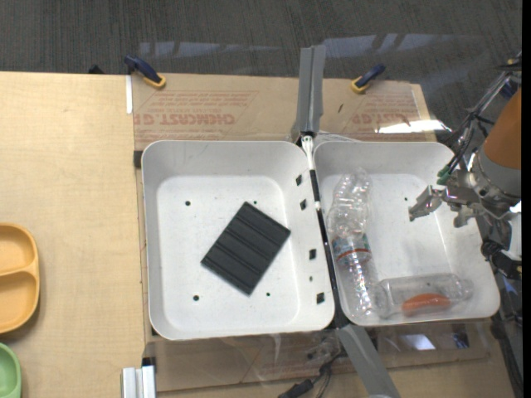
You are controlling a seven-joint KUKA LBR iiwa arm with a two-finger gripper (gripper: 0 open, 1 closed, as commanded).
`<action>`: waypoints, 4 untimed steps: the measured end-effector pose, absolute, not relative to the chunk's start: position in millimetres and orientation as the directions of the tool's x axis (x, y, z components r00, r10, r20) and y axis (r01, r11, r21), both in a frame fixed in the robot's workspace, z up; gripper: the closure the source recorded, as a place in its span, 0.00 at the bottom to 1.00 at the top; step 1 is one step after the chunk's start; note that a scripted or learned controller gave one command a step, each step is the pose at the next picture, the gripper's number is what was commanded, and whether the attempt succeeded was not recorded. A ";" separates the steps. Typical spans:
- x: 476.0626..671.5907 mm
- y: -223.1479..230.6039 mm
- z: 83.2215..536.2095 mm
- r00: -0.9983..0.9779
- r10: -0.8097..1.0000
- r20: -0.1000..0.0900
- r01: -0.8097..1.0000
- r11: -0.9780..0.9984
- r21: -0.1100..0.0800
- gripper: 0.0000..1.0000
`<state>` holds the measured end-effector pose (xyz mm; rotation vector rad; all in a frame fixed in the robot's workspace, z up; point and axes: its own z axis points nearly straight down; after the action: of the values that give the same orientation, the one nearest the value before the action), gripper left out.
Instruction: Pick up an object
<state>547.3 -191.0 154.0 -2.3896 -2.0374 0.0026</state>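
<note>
A black ribbed rectangular pad (246,247) lies at a slant in the middle of the left bin (166,172). In the right bin (398,164) a crumpled clear plastic bottle (350,230) lies along the left wall. A second clear bottle (423,295) with an orange-red piece inside lies along the near wall. My gripper (440,208) hangs over the right side of the right bin, open, with nothing between its fingers. It is to the right of the crumpled bottle and above the second one, touching neither.
A grey divider bar (311,89) runs back from between the bins. Cardboard (216,110) held by two clamps lies behind them. An orange divided tray (15,276) and a green dish (7,371) sit at the bench's left edge.
</note>
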 end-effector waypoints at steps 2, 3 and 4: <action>600.8 -95.9 91.1 -0.037 0.999 -0.001 0.999 0.037 -0.002 0.00; 550.5 -105.2 126.8 -0.123 0.992 0.000 0.992 0.123 -0.002 0.00; 513.4 -109.3 139.3 -0.114 0.993 -0.001 0.993 0.114 -0.001 0.00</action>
<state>513.4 -109.3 139.3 -2.0904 -2.3448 0.0025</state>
